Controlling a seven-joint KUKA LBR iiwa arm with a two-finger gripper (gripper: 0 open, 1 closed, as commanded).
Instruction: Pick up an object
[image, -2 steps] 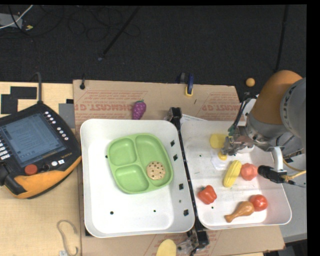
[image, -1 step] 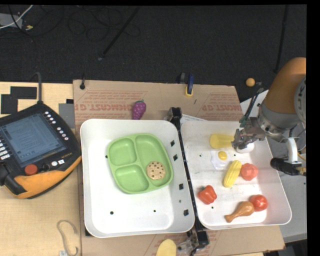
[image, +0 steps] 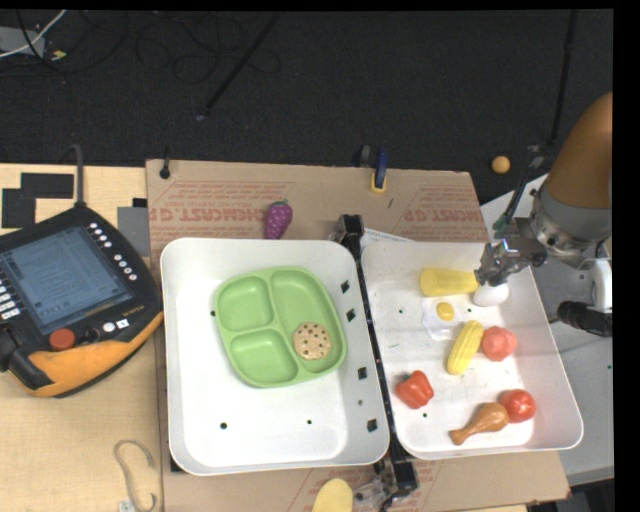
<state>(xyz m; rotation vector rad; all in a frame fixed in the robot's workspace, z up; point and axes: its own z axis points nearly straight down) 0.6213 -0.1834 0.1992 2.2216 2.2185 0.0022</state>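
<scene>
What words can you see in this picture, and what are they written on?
"G.COMCAST" or close to it, in red, upside down, printed twice on the cardboard sheet behind the bins; the letters are blurry, so I'm not sure.
The pendant screen on the left has lines of text too small to read.
Nothing else has words.

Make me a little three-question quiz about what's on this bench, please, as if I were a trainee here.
1. True or false: the cookie lies in a compartment of the green tray.
2. Which bin does the gripper hang over, the view's left or right?
3. The corn cob lies nearest which: A) purple grapes, B) fried egg, C) chicken drumstick?

Key
1. True; it is in the tray's right-hand compartment.
2. The right bin, near its far edge, above a white object.
3. B.
</scene>
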